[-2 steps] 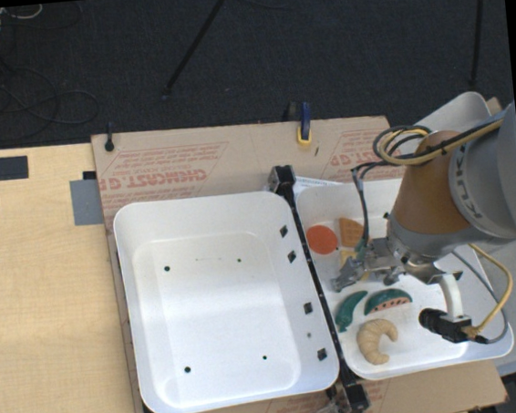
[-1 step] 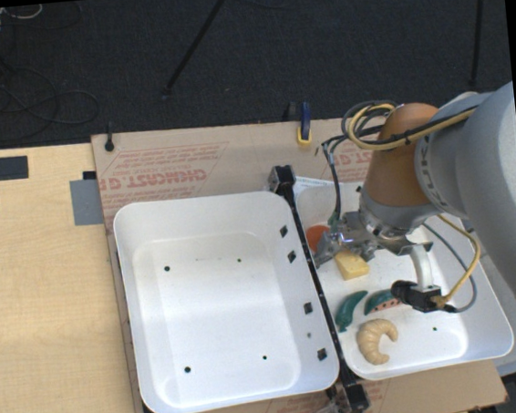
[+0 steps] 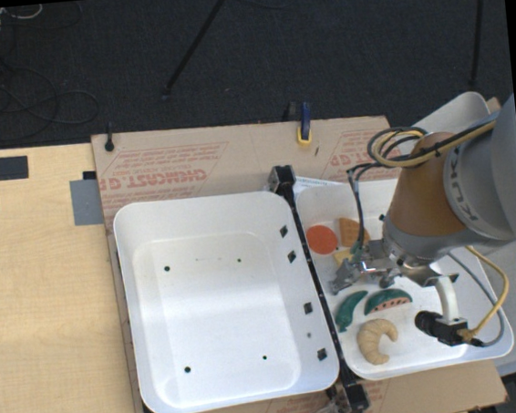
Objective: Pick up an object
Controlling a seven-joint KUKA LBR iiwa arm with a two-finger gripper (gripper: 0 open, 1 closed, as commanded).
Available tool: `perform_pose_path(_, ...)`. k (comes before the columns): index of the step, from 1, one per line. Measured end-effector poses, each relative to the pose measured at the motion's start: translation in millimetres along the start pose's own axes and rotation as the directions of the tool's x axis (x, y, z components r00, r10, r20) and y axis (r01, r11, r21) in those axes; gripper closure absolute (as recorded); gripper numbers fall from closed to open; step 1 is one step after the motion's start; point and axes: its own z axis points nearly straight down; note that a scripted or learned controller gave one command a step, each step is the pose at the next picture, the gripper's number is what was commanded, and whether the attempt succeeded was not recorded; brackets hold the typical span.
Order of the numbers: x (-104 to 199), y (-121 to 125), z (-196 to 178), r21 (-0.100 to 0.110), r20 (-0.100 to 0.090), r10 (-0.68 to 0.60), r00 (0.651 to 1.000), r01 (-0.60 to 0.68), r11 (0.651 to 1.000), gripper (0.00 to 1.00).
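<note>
Two bins (image 3: 144,259), arm (image 3: 441,200) covering right bin

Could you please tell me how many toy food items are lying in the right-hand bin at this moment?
5: orange disc, orange wedge, green piece, watermelon slice, croissant. The arm may hide more.

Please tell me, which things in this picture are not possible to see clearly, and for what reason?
- Gripper, camera view: the wrist covers much of it, so the state of the jaws is unclear.
- Small yellow item: partly behind the gripper, too small to identify.
- Right bin: its far part lies under the arm.
</note>
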Motion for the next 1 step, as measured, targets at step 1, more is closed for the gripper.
perform_pose_path(1, -0.6, 2.2, -9.8, -0.002, -0.001, 0.003, 1.0, -0.003, 1.0, 1.0)
